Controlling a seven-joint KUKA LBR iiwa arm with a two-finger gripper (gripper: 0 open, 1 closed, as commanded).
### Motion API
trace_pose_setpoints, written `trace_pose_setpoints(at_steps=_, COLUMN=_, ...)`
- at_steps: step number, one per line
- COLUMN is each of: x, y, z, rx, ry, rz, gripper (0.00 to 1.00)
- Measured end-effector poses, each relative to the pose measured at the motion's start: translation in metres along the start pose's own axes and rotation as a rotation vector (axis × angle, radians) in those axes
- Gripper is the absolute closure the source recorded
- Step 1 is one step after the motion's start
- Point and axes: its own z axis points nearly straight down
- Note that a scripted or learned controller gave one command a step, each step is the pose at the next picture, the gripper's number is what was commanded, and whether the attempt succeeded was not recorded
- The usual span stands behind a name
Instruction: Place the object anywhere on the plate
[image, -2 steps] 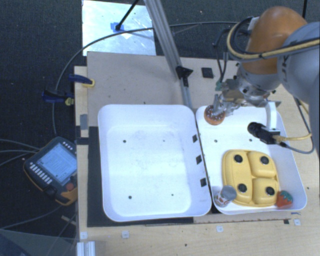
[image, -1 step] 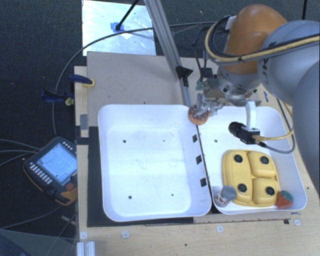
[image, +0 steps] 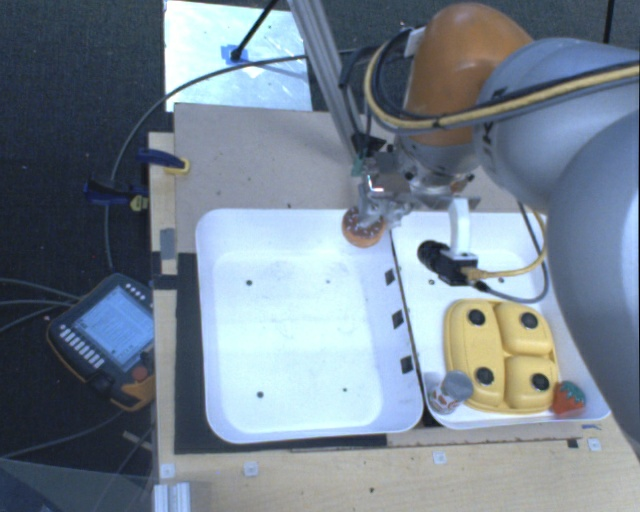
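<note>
One object, a round brown donut (image: 362, 229), sits directly under the gripper (image: 375, 208) at the left bin's (image: 230, 330) top right corner. Gripper state cannot be determined. Yellow plate (image: 500, 355) lies in the right bin (image: 590, 405), toward the arm's base side.

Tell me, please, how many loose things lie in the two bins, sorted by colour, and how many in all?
Yellow: 1, the compartment plate in the right bin.
Red: 1, the strawberry-like piece beside it.
Grey: 1, the small capped item.
Brown: 1, the round piece at the end effector.
Total: 4
</note>
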Motion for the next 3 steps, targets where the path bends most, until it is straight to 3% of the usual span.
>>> trace_pose_setpoints(at_steps=1, x=0.059, y=0.004, z=0.011, rx=0.001, ry=0.0, rz=-0.001, gripper=1.0)
trace_pose_setpoints(at_steps=2, x=0.086, y=0.005, z=0.033, rx=0.003, ry=-0.002, rz=0.003, gripper=1.0)
trace_pose_setpoints(at_steps=3, x=0.085, y=0.005, z=0.032, rx=0.001, ry=-0.002, rz=0.005, gripper=0.0)
